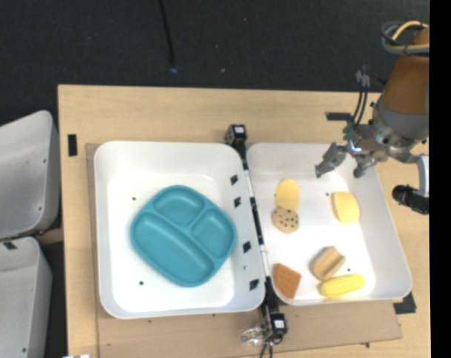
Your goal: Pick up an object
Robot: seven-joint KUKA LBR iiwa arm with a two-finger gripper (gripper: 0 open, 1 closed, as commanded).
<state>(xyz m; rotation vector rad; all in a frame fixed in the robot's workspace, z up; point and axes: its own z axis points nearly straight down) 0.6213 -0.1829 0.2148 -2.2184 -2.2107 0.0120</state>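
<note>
My gripper (345, 163) hangs open over the far edge of the right bin (389, 233), with nothing between its two fingers. Below it in that bin lie several food pieces. A pale yellow round piece (288, 193) sits above a brown speckled cookie (285, 219). To their right lies a yellow lemon-like piece (346, 207), nearest to the gripper. Toward the front are a tan bread-like block (327, 262), a yellow banana-like piece (341, 285) and an orange wedge (286, 280).
The left bin (109, 222) holds a teal divided plate (183, 234). A black clip (235, 134) sits at the far end of the seam between the bins. The wooden bench (150, 110) rims both bins. Grey panels (16, 177) stand at the left.
</note>
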